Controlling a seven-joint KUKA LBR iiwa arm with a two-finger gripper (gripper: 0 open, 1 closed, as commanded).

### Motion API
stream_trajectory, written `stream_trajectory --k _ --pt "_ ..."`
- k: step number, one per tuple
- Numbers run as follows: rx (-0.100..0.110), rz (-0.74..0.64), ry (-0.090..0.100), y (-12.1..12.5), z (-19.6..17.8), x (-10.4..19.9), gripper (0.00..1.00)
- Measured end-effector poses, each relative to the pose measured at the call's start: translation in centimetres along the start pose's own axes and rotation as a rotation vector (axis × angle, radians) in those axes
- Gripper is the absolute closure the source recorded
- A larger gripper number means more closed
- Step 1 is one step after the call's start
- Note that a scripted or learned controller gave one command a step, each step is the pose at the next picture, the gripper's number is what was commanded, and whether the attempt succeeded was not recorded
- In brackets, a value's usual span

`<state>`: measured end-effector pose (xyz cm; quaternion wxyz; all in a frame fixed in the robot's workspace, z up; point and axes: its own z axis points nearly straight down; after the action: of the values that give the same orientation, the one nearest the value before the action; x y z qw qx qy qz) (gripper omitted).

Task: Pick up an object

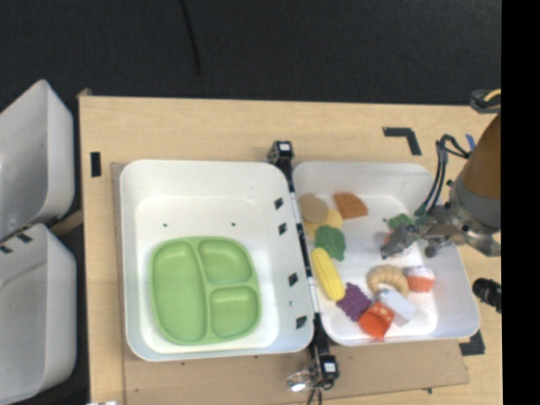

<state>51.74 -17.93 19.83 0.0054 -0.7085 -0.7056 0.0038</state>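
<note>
Toys fill the right bin (439, 327), right of centre in the frame: a tan disc (313, 207) and an orange slice (349, 204) at the top, a green broccoli (330, 242) just below them, a yellow corn cob (327, 274) running down the bin's left side, purple grapes (354, 299) beside its lower end, a red block (376, 320) at the bottom, a tan croissant (387, 278) in the middle and a red-and-white piece (419, 279) just right of it. And there's the arm, in from the right edge, orange band up high, with the end effector (403, 239) low over the bin's upper right part, near a small green thing (400, 222). Fingers parted or clenched? Cannot tell, the grey metal blurs together, and nothing is seen gripped. Over in the left bin (135, 192), a green divided plate (204, 289) lies in the lower half. Both bins sit side by side on the tan worktop (211, 125).
</note>
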Motion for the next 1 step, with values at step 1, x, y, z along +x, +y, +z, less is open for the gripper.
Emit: stream_trajectory --k 1 --pt "-0.013 -0.004 -0.003 0.29 -0.77 0.08 0.0"
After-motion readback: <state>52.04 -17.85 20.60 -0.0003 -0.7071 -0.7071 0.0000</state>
